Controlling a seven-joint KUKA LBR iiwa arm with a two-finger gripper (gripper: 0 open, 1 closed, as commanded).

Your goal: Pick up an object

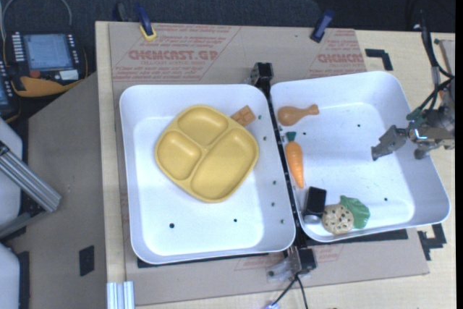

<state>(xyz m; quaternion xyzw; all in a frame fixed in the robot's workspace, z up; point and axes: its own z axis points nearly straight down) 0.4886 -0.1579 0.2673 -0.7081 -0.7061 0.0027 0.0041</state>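
While the gripper (382, 149) hangs over the right bin (376, 87) near that bin's right wall, nothing sits between its fingers, and the view is too small and dark there to tell whether they are apart or together. Every candidate for picking lies toward the right bin's left and near sides. A toy drumstick (296, 113) rests close to the divider between the bins, a toy carrot (294, 163) lies lengthwise just below it, and a small black block (315, 200) sits below the carrot. A cookie (334, 218) touches or overlaps a green leafy toy (355, 210) at the bin's near edge.

The left bin (137, 177) carries a yellow divided plate (207, 153) with a small brown piece (243, 115) at its upper right rim.

Judging from this layout, the step in hand is the approach, and nothing is yet picked. The carrot looks like the cleanest target: it stands apart from its neighbours. The fingers would do well to close across its narrow width rather than along its length. The drumstick and carrot both lie near the bin's left wall, so a descent there risks a finger striking the wall. The cookie and leafy toy, pressed together, may come up as a pair or slip.
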